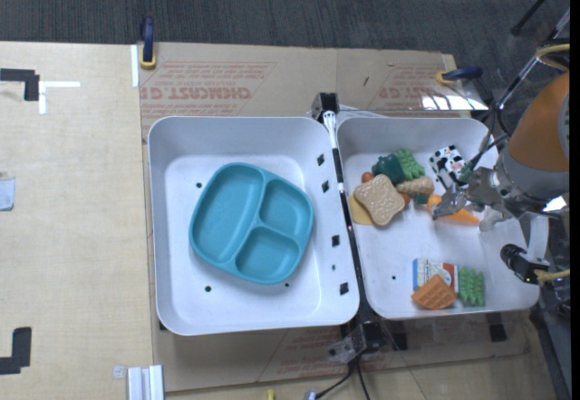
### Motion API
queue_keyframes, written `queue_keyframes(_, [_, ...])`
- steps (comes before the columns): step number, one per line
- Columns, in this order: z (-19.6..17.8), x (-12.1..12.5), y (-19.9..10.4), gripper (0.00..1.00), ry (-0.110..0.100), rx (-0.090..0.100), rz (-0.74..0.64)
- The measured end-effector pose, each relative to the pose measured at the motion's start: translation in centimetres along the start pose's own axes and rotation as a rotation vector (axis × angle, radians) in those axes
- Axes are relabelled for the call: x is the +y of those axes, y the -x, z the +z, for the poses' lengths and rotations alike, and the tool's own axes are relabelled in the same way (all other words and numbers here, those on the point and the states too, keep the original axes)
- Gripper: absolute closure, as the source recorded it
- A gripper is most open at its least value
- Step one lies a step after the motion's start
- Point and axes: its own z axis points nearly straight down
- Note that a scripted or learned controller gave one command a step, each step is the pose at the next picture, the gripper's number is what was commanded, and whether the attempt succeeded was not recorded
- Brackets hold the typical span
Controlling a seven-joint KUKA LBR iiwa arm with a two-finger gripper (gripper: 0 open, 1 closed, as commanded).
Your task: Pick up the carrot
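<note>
The carrot (465, 218) is a small orange piece lying in the right bin (390, 298), near its right wall. Part of it is hidden under my gripper (450, 204), which is low over the carrot and reaches in from the right. The grey arm with its orange band (544, 131) stands over the bin's right edge. Whether the carrot is between the fingers is not visible.
Just left of the carrot lie a bread slice (381, 200), a green vegetable toy (396, 164) and a black-and-white toy (444, 160). Near the bin's front are a small box (426, 271), an orange waffle piece (435, 297) and a green item (471, 285). The left bin (172, 298) holds a blue divided plate (252, 223).
</note>
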Motion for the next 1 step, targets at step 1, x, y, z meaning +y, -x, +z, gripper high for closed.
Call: queue_keyframes(1, [0.88, 3.6, -0.66, 0.0, -0.002, 0.007, 0.064])
